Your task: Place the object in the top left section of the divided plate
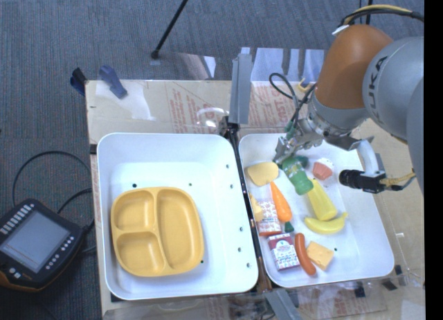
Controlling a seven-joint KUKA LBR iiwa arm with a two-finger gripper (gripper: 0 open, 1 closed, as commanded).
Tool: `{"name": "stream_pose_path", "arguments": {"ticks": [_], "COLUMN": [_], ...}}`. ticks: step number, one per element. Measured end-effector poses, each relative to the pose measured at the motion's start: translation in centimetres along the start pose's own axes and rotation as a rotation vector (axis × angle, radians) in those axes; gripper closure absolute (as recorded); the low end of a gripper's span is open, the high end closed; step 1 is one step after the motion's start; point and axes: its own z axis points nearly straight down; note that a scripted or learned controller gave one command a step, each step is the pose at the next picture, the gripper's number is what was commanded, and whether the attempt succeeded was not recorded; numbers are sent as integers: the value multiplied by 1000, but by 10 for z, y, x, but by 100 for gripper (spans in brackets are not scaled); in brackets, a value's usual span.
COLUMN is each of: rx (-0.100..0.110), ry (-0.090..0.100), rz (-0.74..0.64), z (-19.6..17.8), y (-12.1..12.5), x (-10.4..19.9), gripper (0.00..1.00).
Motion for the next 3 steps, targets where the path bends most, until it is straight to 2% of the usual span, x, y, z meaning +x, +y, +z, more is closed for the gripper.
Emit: {"name": "stream_pose_path", "arguments": {"ticks": [1,2,3], "rx": [4,6,5], "ry": [1,0,0], "rz": [144,-147,-145], "z": [1,2,2], "y": [-50,-66,-66], "x": [75,172,171], "gripper": [100,100,0]}}
